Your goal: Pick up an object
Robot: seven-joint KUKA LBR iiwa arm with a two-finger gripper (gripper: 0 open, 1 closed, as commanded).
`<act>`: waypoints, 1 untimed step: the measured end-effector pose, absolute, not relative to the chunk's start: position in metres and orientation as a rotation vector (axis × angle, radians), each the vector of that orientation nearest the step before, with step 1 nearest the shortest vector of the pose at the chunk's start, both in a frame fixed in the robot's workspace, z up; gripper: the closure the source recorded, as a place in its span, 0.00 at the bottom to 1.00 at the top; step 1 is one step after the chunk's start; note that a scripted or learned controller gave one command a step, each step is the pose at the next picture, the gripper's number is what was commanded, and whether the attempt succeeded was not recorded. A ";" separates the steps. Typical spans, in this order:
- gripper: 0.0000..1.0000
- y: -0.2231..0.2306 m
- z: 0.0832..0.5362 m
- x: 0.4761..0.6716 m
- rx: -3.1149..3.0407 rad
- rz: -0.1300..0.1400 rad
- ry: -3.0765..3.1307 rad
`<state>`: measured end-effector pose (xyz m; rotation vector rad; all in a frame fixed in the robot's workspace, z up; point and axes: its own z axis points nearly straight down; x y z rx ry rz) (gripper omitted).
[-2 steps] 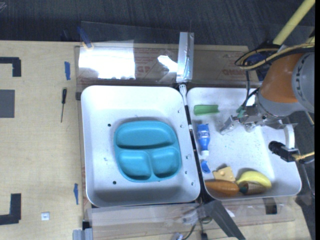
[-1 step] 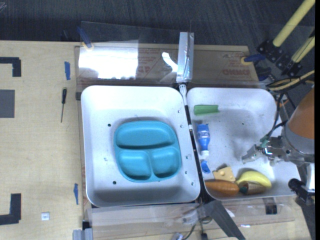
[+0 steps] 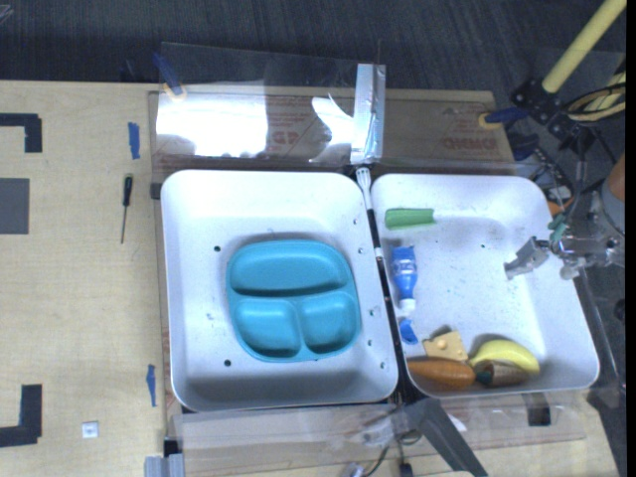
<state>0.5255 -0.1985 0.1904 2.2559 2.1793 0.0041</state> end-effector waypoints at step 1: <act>0.00 -0.208 0.227 0.530 2.225 0.003 2.210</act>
